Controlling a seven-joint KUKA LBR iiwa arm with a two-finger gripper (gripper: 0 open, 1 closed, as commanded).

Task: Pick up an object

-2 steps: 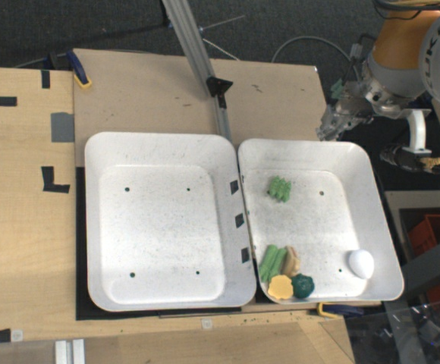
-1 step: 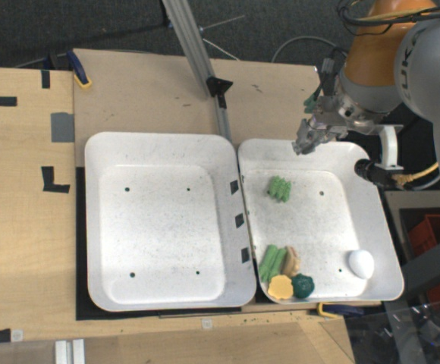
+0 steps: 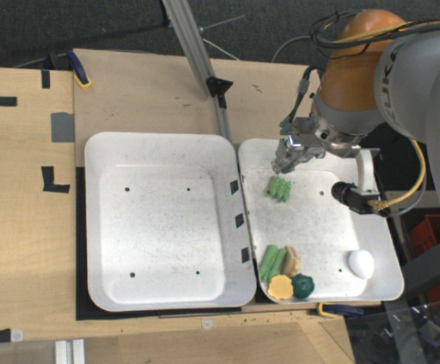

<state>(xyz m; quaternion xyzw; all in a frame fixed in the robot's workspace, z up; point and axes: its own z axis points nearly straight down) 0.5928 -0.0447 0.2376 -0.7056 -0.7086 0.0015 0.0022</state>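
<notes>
Green ridged object point(image 3: 279, 189) lies alone in the upper part of the right bin point(image 3: 379, 241), well apart from the cluster at the bin's near edge: green pod point(image 3: 270, 260), tan piece point(image 3: 290, 260), yellow disc point(image 3: 280, 287), dark green piece point(image 3: 303, 285), with a white ball point(image 3: 360, 263) toward the near right corner. Camera view: gripper point(image 3: 287, 161) hangs just above and beside it, nothing seen between its parts; open or closed, cannot tell. Best approach, by my judgement: centre over the piece, descend straight, close across its narrow side.

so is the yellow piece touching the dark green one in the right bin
Touching. In the camera view, the yellow piece and the dark green piece sit side by side at the near edge of the right bin, with no white bin floor showing between them.
</notes>
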